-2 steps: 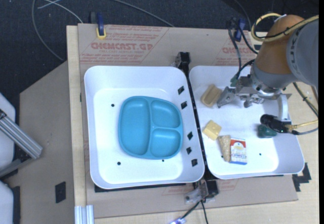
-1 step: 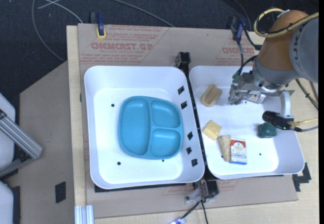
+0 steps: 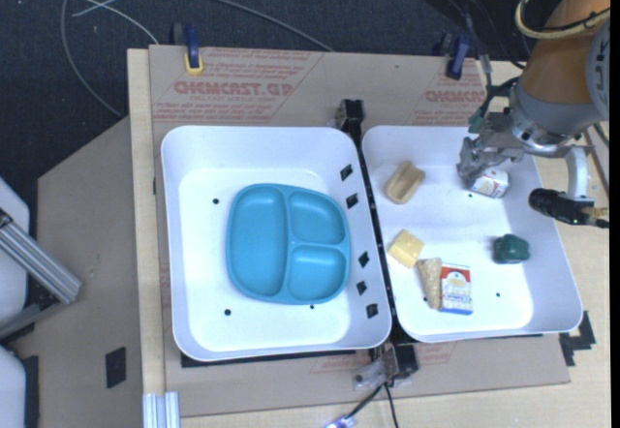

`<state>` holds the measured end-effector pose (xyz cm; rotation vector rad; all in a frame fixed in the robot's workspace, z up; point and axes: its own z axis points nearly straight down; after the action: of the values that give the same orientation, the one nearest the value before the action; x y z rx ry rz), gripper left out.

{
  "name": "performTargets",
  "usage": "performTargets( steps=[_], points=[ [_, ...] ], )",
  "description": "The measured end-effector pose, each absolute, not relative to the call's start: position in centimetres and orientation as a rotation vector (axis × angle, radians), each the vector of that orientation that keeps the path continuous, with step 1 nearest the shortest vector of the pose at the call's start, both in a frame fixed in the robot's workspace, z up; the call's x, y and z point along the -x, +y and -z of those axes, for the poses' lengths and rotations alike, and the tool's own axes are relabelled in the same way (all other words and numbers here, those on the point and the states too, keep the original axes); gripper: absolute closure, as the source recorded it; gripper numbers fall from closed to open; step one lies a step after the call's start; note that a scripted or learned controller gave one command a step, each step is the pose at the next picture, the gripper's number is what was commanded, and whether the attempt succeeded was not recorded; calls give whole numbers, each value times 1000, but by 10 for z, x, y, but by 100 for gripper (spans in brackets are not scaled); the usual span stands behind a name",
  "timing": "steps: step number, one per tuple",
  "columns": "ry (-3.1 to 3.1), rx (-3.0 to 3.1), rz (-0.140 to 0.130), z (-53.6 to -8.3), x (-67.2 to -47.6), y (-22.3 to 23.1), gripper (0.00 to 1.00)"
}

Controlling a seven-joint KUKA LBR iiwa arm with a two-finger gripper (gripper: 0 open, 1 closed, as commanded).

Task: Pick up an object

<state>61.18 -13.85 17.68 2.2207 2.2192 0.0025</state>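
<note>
Camera view from above: grey KUKA arm w/ orange band (image 3: 567, 34) reaches in from 3 o'clock, its two-finger gripper (image 3: 481, 169) low over the far part of the right shallow white bin (image 3: 552, 315). A small white object w/ a red mark (image 3: 490, 183) sits right at the fingertips, touching or nearly so; can't tell if the jaws are apart, together or clamped on it.

Other items in the right bin: tan rounded block (image 3: 404, 182) at approx 10 o'clock of the bin, pale yellow cube (image 3: 406, 247) near the left wall at 8 o'clock, tan crumbly stick (image 3: 430, 282) just beside a small red-and-white carton (image 3: 455, 288) at 6–7 o'clock, dark green lump (image 3: 511, 248) at 4 o'clock, well apart from the rest.

Left shallow white bin (image 3: 184, 165) holds a blue three-compartment plastic plate (image 3: 287, 243), lying flat about centre. Both bins sit side by side on a brown cardboard sheet (image 3: 281, 77), blue clamps (image 3: 193, 45) at its 12 o'clock edge.
</note>
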Motion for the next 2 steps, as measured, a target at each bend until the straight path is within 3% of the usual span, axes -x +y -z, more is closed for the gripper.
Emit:
performTargets(
  steps=[2],
  points=[
    [2220,-2217,-5,-267,-611,-142,100]
  ],
)
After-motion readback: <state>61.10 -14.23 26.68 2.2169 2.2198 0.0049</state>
